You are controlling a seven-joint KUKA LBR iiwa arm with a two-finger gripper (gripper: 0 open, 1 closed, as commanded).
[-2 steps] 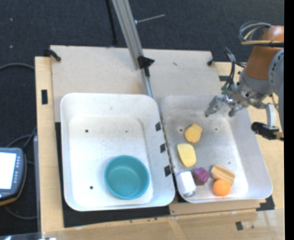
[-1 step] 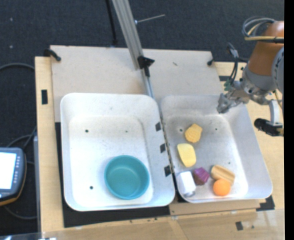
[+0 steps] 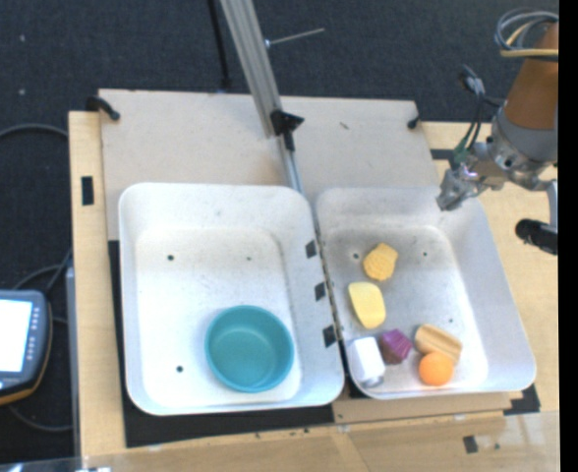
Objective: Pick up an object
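Gripper (image 3: 453, 193) hangs over the far-right corner of the right bin (image 3: 486, 239), its state impossible to tell, while at about seven o'clock from it lie two yellow pieces (image 3: 379, 262) (image 3: 368, 305), then a white cylinder (image 3: 368, 359), purple piece (image 3: 395, 345), tan block (image 3: 436, 339) and orange ball (image 3: 435, 369); a teal bowl (image 3: 250, 348) sits in the left bin (image 3: 161, 224).

1. This is a robot lab – a wooden bench (image 3: 387, 146) holds two white bins (image 3: 151, 214).
2. A metal pole (image 3: 255, 52) stands behind the bins.
3. Left of the bench sits a screen box (image 3: 4, 347) – with cables (image 3: 14, 146) on dark carpet (image 3: 73, 28).
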